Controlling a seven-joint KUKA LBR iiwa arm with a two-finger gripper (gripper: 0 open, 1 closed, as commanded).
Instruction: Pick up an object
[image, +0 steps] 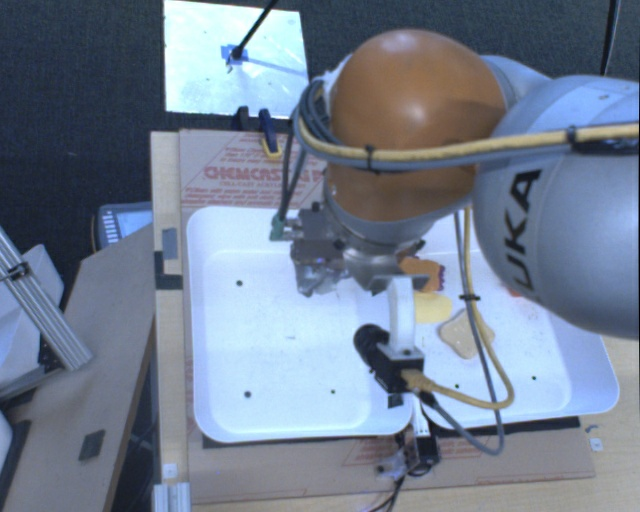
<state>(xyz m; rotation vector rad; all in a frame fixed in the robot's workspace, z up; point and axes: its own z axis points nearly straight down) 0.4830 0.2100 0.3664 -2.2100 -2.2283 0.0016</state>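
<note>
My gripper hangs under the big orange wrist band, over the right part of the left bin, close to the ridge between the two bins. The wrist hides most of it from above. In the right bin, just right of the gripper, lie an orange object, a flat yellow piece and a tan, toast-like piece. I see nothing held by the gripper.
A white bracket with a black unit and a yellow cable hangs from the wrist over the ridge between the bins. A cardboard sheet lies beneath the bins. The grey arm covers much of the right bin.
</note>
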